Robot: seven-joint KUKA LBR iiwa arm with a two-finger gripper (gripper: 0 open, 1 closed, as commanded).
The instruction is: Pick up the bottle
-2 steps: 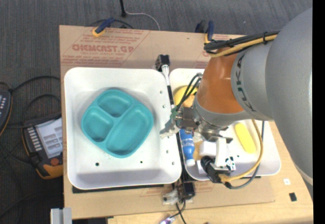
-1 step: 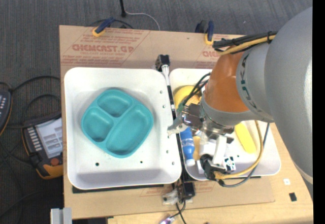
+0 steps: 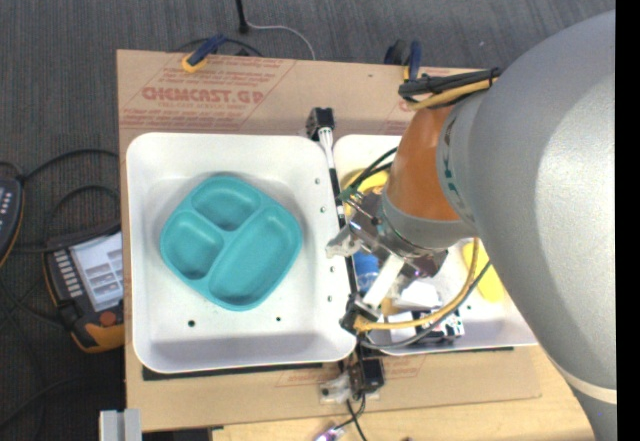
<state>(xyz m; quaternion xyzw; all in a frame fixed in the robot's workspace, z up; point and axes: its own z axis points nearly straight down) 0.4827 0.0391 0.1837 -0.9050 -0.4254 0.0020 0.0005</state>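
Observation:
My gripper reaches down into the left part of the right bin, under the orange wrist band. A blue object, possibly the bottle, lies right beside the gripper on its left, partly covered by it. A white item sits just to the gripper's right. The arm hides most of this bin.
A teal divided plate lies in the middle of the left bin. A yellow piece peeks out at the right bin's right side. Cables and a handheld unit lie left of the bench.

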